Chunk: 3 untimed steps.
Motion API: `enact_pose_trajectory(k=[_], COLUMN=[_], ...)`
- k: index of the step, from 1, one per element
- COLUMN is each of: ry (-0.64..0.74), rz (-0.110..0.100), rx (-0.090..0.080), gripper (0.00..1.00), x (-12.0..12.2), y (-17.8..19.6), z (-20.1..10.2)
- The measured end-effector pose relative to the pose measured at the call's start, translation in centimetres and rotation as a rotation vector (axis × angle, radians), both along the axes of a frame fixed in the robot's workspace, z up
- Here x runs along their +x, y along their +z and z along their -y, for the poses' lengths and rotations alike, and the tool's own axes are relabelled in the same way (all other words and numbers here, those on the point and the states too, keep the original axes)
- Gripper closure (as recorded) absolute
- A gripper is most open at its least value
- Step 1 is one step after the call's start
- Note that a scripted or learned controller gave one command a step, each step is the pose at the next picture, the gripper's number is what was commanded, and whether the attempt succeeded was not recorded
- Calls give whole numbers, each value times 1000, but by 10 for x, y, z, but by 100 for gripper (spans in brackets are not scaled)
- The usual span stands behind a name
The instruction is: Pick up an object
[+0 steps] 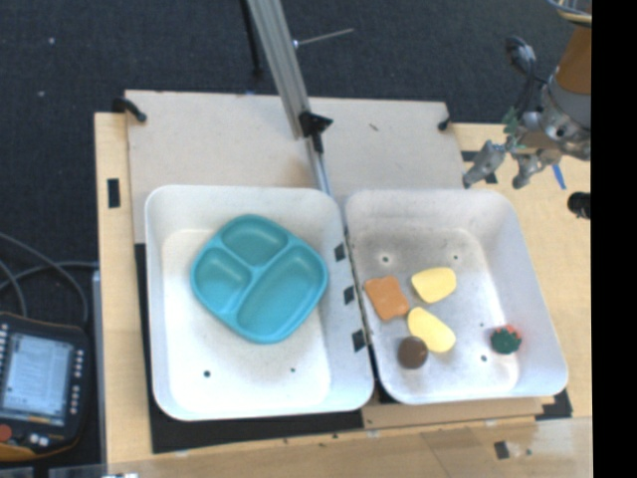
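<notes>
- Overhead, a slanted view looks down on a desk (114,267) carrying two shallow white bins side by side.
- At left, the first bin (164,366) holds a teal divided plate (259,277), lying flat near its middle.
- At right, the second bin (528,267) holds five small things, all candidates for picking: an orange square (386,297), a yellow piece (434,285) just beside it, a second yellow piece (431,329) nearer the front, a dark brown ball (412,353) touching that second piece, and a green and red item (507,340) apart from the rest, near the bin's right wall.
- From the right edge, the grey arm reaches in; its pincer (508,163) hangs above the far right corner of the right bin, over the rim rather than over any of the things.
- The pincer's fingers look spread apart with nothing between them.
- As I judge it, no grasp has begun; the pincer must first travel in over the bin floor.
- Risk: the brown ball and the yellow piece touch, so a descent there could nudge one and miss both.
- Risk: the ball may roll away under a closing finger.
- Risk: the flat orange square sits low and could slip out of a grip.
- Risk: the green item lies close to the wall, which may block a finger.
</notes>
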<state>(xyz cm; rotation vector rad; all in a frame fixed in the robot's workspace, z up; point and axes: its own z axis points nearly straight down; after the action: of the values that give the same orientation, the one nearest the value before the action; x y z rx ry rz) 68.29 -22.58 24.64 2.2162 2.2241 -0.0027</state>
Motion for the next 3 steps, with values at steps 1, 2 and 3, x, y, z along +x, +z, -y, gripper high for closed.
enact_pose_trajectory(k=[1, 2, 3], ry=[1, -3, 0], rz=[-1, -5, -2], rx=[0, 1, 0], gripper=[0, 0, 0], x=[0, -10, -10], y=[0, -57, -101], z=[0, 1, -4])
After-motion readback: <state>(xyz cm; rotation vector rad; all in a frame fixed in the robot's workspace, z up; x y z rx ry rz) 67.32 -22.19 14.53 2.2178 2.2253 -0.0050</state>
